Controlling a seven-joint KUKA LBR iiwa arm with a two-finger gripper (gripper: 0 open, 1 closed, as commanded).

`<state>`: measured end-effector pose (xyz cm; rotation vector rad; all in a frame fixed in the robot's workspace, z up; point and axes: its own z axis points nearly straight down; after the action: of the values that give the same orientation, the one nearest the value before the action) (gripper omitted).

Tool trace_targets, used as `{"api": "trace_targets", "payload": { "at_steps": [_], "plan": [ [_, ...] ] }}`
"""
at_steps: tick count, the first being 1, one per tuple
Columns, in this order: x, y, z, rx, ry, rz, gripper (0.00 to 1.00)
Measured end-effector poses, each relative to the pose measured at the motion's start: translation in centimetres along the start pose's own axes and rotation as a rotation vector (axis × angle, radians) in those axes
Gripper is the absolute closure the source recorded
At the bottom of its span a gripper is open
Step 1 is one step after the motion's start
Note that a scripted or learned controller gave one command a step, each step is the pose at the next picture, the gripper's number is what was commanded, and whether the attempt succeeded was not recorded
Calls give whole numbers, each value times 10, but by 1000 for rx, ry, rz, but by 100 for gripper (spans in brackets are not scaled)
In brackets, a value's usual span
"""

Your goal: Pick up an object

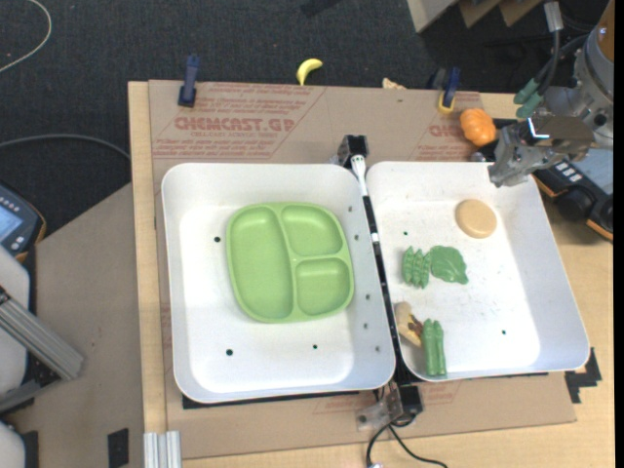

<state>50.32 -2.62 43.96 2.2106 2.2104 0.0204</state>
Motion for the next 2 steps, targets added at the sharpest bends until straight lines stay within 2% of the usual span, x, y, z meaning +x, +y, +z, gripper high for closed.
{"api": "trace_targets", "payload": {
  "at_steps": [1,2],
  "plan": [
    [63,-29,134,32,3,-4,100],
    [22,-22,-38,-2,2,1,100]
  ]
}}
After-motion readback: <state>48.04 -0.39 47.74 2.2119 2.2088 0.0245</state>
